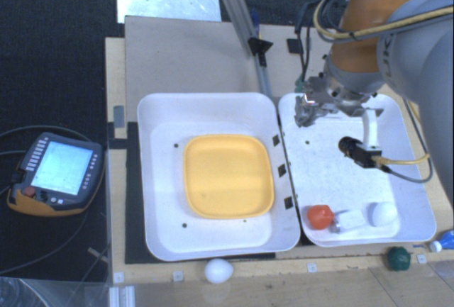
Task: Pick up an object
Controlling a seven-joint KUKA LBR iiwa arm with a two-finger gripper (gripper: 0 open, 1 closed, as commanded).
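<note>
My gripper (306, 114) hangs over the far left corner of the right bin (408, 157), below the orange band of the arm. Nothing shows under it but bare bin floor. Along the near edge of that bin lie a red object (318, 216), a small white block (348, 220) and a white ball (384, 213), all well short of the gripper. A yellow square plate (228, 175) lies flat in the middle of the left bin (159, 157).
A black fitting with a yellow cable (357, 150) hangs off the arm above the right bin's middle. Outside the bins, a white egg (218, 271) and a green ball (398, 258) rest on the bench's front edge. A teach pendant (54, 172) lies far left. A slanted metal pole (237, 1) stands behind.
</note>
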